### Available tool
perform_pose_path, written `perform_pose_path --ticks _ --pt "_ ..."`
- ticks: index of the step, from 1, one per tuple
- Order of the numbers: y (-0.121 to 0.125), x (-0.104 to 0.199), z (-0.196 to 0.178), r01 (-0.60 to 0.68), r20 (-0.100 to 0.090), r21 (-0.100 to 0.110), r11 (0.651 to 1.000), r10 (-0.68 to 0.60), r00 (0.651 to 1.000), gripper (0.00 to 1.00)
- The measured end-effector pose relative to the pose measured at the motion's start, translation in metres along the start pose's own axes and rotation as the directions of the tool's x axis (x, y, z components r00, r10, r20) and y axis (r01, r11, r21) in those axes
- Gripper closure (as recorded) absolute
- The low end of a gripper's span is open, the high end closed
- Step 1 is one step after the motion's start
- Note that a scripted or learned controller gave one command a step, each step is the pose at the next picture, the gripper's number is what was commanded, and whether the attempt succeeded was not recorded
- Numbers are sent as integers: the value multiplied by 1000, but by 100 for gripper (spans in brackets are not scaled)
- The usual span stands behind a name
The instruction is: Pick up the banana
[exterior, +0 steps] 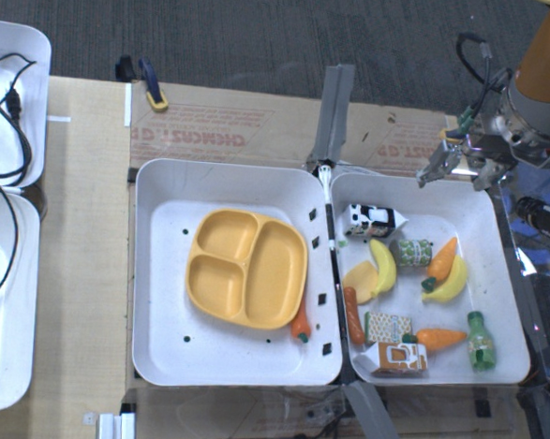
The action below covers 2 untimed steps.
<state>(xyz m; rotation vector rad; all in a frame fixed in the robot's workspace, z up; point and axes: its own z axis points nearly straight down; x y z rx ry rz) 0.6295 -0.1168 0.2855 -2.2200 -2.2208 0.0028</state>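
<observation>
- So far the job looks like it has hardly begun: the banana [382, 264] lies in the right bin [508, 268], and nothing is lifted.
- Up at the top corner of that bin hangs the gripper [462, 168]. Its two fingers are spread apart, with nothing between them.
- From the gripper, the banana is lower down and a bit to the left, well apart from it.
- A second yellow fruit [450, 282] lies almost straight below the gripper, touching an orange carrot [444, 257]. It looks like a banana too, so the arm could go for either one.
- What is left, I think: move over a banana, go down, close on it, and lift.
- Between the gripper and the first banana sits a black and white toy cow [369, 219], and a green can [412, 252] lies just beside the banana. These might get in the way.
- The left bin [151, 252], far to the gripper's left, has a yellow tray [248, 268] in it.
- Red writing on the brown cardboard [225, 126] behind the bins is upside down. It seems to say "GREAT", but I can't be sure.
- A small box [401, 359] in the right bin has a picture on it, too small to read.
</observation>
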Motion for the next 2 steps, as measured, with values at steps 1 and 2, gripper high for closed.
perform_pose_path --ticks 1,2 --pt "-44 -32 143 -15 0 1 1000 15 1000 0" --pt "-25 23 190 -232 0 -7 973 232 973 0"
